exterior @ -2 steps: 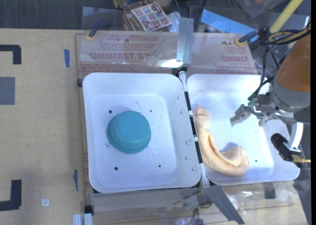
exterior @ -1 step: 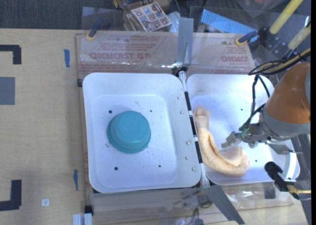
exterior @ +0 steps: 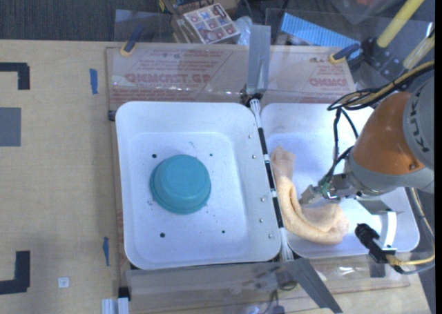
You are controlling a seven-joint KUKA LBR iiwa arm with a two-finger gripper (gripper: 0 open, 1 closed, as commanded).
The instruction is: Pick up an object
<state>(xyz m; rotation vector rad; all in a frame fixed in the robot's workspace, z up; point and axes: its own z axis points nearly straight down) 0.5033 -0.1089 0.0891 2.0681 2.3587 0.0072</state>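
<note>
KUKA iiwa arm (exterior: 404, 143), grey with orange band, entered at 3 o'clock.

Rounded orange band above wrist, wide and glossy; grey casing beyond it toward 2 o'clock, bearing part of dark "KU" lettering. Grey wrist section below band, smooth and curved. Black cables looped from 12 o'clock side of band down to wrist. Small metallic gripper (exterior: 322, 193) at 9 o'clock end, with mixed dark and silver parts. Black connector with cable at 6 o'clock, beside white bracket.

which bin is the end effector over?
The right bin, the one holding the yellowish banana-shaped object; the end effector sits just above that object. The left bin holds a teal bowl.
</note>
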